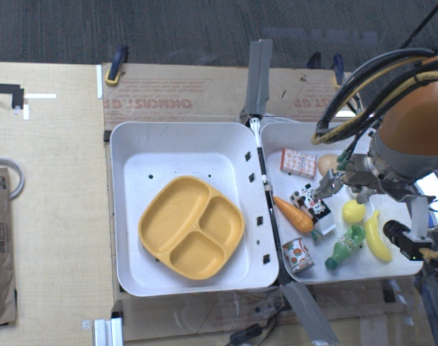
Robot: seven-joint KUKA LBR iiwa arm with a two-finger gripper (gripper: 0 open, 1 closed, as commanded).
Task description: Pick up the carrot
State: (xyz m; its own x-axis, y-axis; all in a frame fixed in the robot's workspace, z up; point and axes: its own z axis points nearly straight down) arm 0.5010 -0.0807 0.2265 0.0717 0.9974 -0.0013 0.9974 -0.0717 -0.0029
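The carrot (292, 215) is orange and lies at a slant in the right bin (406, 269), close against that bin's left wall. My gripper (314, 200) hangs just right of the carrot's upper end, low over the bin and reaching in from the right under the grey wrist with its orange band. Black and white parts at the gripper's tip sit right beside the carrot. I cannot see whether anything touches the carrot.
Around the carrot in the right bin lie a red-and-white box (298, 163), a beige round thing (327, 164), a lemon (353, 211), a banana (378, 236), a green bottle (346, 245) and a small can (296, 256). A yellow divided plate (192, 226) lies in the left bin (125, 193).
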